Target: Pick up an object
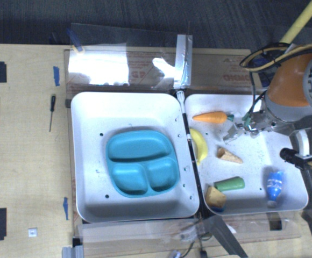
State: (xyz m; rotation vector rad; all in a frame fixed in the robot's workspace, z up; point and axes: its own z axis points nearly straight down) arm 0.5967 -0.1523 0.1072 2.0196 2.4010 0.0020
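**A:** Jaws first: your gripper [235, 131] hangs low in the upper part of the right bin [296, 200], and the metal tips appear spread apart with nothing between them, so you hold nothing.

**B:** What lies closest to you?

**A:** The carrot [210, 117], just beside the tips on the far side, lying flat and pointing across the bin. Just below them sits a tan wedge [228, 155], and the banana [199, 145] curves along the bin's left wall, likely hard for you to straddle there.

**B:** And farther out?

**A:** A green cylinder [229, 184] and a brown piece [216, 197] rest near the front edge, touching or nearly so; a blue bottle [274, 185] lies toward the front right corner, apart from the rest. The left bin [86, 112] carries a blue divided tray [142, 162].

**B:** Your best pick?

**A:** Probably the carrot: it is nearest and stands clear of the walls, so you have room to close across its width.
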